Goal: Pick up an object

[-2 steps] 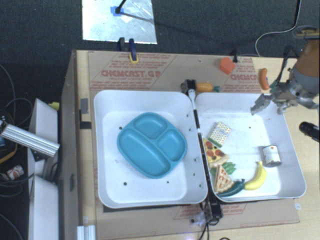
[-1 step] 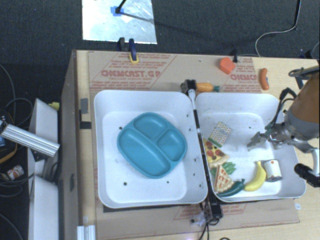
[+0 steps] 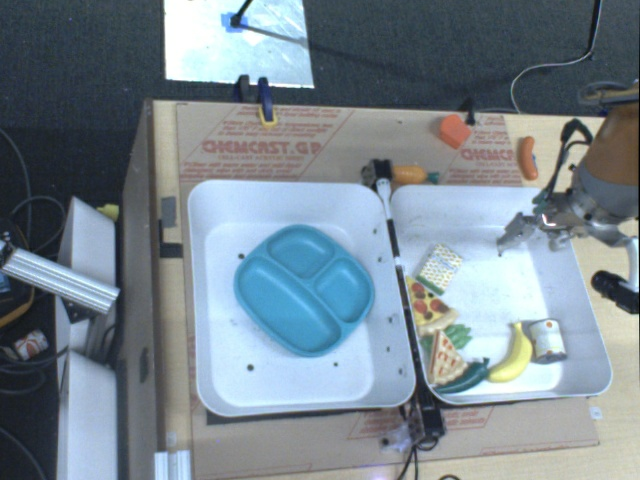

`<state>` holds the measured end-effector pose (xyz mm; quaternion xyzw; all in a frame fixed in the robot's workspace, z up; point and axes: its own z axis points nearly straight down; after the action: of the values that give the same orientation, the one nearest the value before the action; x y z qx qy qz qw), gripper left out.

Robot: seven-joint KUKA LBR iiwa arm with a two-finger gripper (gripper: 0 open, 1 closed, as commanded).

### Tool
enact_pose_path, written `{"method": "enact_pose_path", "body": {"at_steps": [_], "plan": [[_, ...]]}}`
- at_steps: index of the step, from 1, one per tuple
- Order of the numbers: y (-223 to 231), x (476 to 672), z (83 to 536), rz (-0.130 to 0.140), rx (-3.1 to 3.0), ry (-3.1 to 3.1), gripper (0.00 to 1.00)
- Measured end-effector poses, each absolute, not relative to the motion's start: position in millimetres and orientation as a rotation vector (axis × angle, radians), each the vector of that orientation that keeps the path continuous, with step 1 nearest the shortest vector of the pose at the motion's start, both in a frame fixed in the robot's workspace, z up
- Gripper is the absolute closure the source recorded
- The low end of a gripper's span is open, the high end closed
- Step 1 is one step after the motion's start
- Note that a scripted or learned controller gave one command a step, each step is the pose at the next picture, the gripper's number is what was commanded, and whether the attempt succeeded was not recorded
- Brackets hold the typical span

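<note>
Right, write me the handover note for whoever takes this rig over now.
Gripper: open, holding nothing, over the bare upper part of the right white bin.
Right bin's near end: yellow toy banana, small silver can, two pizza-slice toys, green toy pepper, speckled pale square packet.
Left white bin: blue divided plastic plate.
Done: nothing picked up.
Left: come down on one object, probably the packet as nearest, grip it, lift.
</note>
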<state>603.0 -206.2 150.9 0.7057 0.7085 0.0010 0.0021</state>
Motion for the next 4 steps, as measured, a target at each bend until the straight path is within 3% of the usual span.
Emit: {"method": "enact_pose_path", "body": {"at_steps": [1,2,3,4], "plan": [[-206.6,531.0,84.2,0.000,2.220,2.222,0.00],[-206.3,612.6,174.1,0.004,2.213,2.222,0.00],[-206.8,531.7,124.9,-0.001,2.221,2.223,0.00],[-101.6,618.2,95.3,0.016,2.212,2.220,0.00]]}}
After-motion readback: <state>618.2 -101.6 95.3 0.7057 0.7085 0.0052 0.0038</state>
